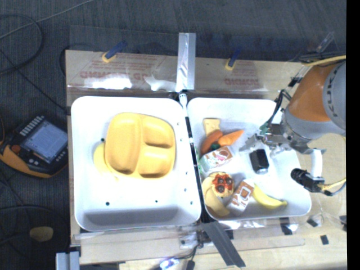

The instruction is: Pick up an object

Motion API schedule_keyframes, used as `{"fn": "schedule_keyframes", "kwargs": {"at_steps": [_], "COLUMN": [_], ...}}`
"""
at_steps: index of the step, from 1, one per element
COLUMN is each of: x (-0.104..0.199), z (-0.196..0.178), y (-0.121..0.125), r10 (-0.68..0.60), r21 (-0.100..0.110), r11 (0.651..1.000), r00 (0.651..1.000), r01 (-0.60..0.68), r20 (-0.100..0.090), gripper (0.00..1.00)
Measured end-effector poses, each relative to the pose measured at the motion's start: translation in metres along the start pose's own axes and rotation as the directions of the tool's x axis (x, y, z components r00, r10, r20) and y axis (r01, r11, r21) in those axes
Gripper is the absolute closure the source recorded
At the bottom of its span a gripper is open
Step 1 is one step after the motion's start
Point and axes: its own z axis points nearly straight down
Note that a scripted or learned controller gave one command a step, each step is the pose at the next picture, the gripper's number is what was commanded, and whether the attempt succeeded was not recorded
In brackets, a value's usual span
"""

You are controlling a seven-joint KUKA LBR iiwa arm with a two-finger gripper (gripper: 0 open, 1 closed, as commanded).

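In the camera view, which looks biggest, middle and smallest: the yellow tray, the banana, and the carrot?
1. Yellow divided plastic tray, in the left bin, by far the biggest.
2. Yellow banana and orange carrot, both in the right bin, look about alike, so I won't rank them.

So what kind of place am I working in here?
Probably a robotics lab: two white bins taped to a bench, toy food like a banana, a teach pendant and cables on the floor.

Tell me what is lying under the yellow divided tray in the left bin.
A pale yellow rim, probably a plate, peeks out along the yellow divided tray's left and lower edge, on the left bin's floor. The tray covers the rest, so anything else beneath it cannot be seen.
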Motion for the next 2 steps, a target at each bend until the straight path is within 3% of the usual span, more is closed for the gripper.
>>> {"fn": "schedule_keyframes", "kwargs": {"at_steps": [1, 2], "x": [0.01, 0.012], "z": [-0.019, -0.005], "y": [0.034, 0.015], "r10": [-0.123, -0.29], "r21": [-0.001, -0.001], "r11": [0.992, 0.957], "r00": [0.992, 0.957], "r01": [0.123, 0.29], "r20": [0.002, 0.002], "gripper": [0.0, 0.0]}}
